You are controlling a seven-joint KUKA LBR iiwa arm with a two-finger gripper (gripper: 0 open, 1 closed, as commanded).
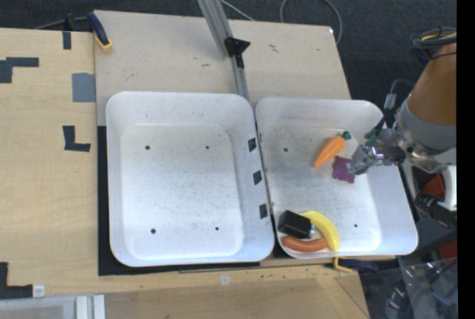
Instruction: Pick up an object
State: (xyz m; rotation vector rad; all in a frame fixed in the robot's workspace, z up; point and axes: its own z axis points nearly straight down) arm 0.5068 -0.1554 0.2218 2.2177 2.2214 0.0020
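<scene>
The right bin holds an orange carrot with a green top, lying slantwise near the middle. Just below and to the right of it is a small purple object. My gripper reaches in from the right and sits low at the purple object's right edge, close to the carrot's green end. I see nothing lifted off the bin floor. At the bin's front edge lie a black block, a yellow banana and a red-orange sausage shape, bunched together.
The left bin stands beside the right one, their rims meeting in the middle. A metal rail slants down from the top to the bins' back edge. The grey arm with its orange band overhangs the right bin's right rim.
</scene>
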